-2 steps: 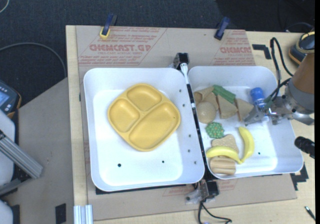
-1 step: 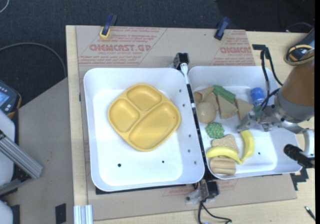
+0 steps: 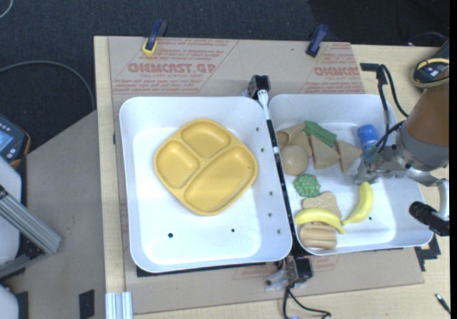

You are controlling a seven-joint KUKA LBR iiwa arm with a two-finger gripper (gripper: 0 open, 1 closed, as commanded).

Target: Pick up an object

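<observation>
The right bin (image 3: 403, 238) holds several toy foods. A blue cylinder (image 3: 366, 133) lies near its far right, with a green strip (image 3: 319, 132) and tan wedges (image 3: 326, 155) beside it. A round beige piece (image 3: 294, 160) and a green knobbly ball (image 3: 307, 185) sit toward the left wall. One yellow banana (image 3: 364, 203) lies at a slant, and a second banana (image 3: 319, 220) rests over a bun (image 3: 318, 237). My gripper (image 3: 365, 170) is low in this bin, just above the slanted banana's upper tip and below the blue cylinder. Nothing is visibly held.
The left bin (image 3: 132, 175) holds a yellow divided plate (image 3: 203, 166). A black divider rail (image 3: 275, 168) runs between the bins. Clamps (image 3: 151, 39) stand at the board's far edge, and cables (image 3: 385, 93) hang near the arm on the right.
</observation>
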